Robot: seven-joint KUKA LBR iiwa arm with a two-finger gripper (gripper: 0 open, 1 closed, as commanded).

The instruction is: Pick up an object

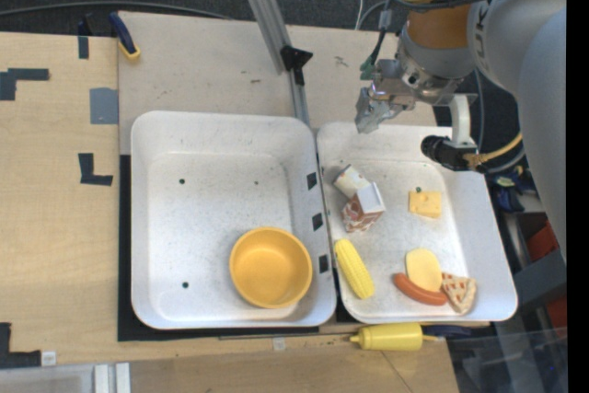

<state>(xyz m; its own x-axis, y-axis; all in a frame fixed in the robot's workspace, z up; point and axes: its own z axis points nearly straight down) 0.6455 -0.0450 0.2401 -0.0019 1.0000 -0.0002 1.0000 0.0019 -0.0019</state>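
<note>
Currently the gripper (373, 118) hangs over the far left corner of the right bin (492, 244); finger state cannot be told. The milk carton (359, 198) lies near it in that bin, untouched.

The worktop (55, 225) is a light wooden board with some dark tape marks (90, 168) and a grey tape square (104, 105) on its left part. A paler sheet (212, 69) covers the far middle area. Two shallow white bins stand directly on it, touching side by side: the left bin (166, 198) and the right bin (479, 225). A black mat (123, 244) shows under the left bin's edge. A yellow mustard bottle (391, 337) lies on the worktop just in front of the right bin. A blue and yellow clamp (124, 37) sits at the far left corner of the pale sheet.
</note>
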